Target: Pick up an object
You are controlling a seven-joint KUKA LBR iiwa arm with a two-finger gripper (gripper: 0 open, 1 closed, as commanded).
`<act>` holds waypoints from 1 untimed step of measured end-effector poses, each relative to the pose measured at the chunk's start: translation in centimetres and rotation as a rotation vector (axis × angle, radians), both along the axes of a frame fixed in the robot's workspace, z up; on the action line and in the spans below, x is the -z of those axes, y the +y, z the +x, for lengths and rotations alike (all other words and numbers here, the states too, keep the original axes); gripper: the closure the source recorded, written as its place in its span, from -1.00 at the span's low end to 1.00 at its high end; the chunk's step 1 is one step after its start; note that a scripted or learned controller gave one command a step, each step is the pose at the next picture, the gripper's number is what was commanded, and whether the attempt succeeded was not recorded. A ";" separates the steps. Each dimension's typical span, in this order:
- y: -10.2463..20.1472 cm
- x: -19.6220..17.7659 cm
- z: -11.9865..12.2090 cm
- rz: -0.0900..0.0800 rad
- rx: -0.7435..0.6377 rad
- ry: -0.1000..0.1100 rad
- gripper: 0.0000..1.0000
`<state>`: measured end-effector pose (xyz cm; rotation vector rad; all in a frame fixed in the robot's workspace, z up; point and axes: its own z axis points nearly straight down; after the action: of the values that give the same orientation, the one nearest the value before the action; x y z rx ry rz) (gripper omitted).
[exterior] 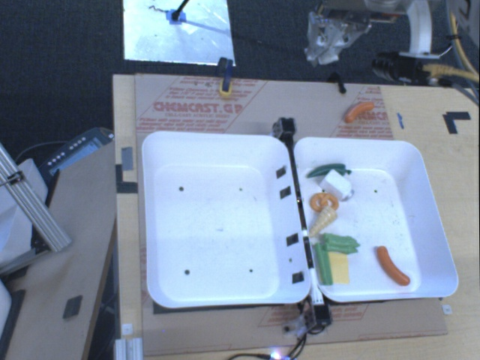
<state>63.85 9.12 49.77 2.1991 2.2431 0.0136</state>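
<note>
The gripper [324, 51] hangs high at the 1 o'clock corner of the scene, above the dark floor beyond the counter [187, 96], well apart from both bins; whether its jaws are open or shut I cannot tell, and nothing is seen between them. The right bin [427, 201] holds the objects: a green pepper [327, 170] at its 11 o'clock, a white block [337, 185] touching it, then a pretzel [323, 201], a cone [323, 220], a second green piece [339, 241], a green strip [323, 265] beside a yellow slice [340, 268], and a sausage [393, 265] at 5 o'clock. Another sausage [359, 112] lies on the counter beyond that bin. The left bin [217, 145] sits alongside.
</note>
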 end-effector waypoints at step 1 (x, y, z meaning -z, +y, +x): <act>9.3 9.6 3.0 -0.004 0.008 0.009 1.00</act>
<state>66.85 18.37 40.21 2.2105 2.2370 -0.0007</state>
